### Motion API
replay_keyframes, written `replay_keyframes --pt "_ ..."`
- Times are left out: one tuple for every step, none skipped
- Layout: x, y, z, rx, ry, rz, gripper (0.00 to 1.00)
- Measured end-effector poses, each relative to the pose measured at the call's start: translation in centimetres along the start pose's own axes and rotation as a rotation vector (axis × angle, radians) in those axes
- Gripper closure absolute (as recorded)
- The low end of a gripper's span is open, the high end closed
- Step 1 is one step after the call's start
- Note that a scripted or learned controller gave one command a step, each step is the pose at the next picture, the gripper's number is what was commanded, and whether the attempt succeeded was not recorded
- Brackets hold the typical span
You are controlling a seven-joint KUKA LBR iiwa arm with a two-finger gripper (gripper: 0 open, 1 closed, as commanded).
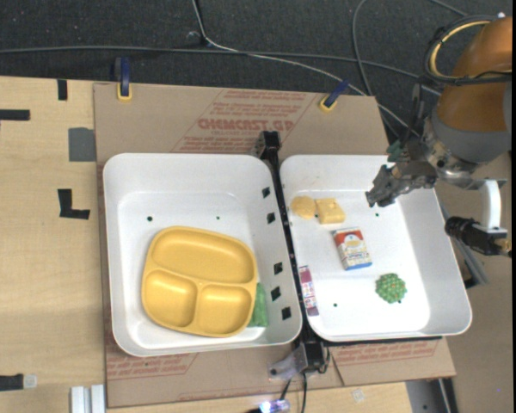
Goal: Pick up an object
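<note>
White plastic forms the two shallow bins set side by side on the table, and the pick is judged to be at its start: nothing is seen lifted. The hand [385, 189] is held over the upper right part of the right bin [447, 317], at about two o'clock from that bin's middle. Whether its tips are spread or pressed together cannot be told from this slant, since they appear as one dark mass; no object is seen between them.

Four candidates are left lying on the right bin's floor. A pale yellow pair of blocks [319, 209] is nearest, at roughly eight o'clock from the hand. A small red-and-white box [353, 249] is found just below them, and a green knobbly ball [390, 288] lies at five o'clock from the box. A slim carton [307, 287] is propped against the left wall. In the left bin [120, 179] a yellow divided tray [198, 280] is seen, with a green item [259, 306] at its right edge.

Descent, closure and lift all appear to be left.
</note>
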State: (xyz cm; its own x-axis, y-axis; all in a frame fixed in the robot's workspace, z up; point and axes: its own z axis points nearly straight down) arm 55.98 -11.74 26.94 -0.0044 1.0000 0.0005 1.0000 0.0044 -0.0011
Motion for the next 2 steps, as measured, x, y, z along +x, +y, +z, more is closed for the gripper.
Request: replay_keyframes --pt "5.6 -0.4 -0.1 0.000 0.000 -0.001 1.00" --pt "10.4 -0.8 0.1 0.001 0.000 -0.002 1.00"
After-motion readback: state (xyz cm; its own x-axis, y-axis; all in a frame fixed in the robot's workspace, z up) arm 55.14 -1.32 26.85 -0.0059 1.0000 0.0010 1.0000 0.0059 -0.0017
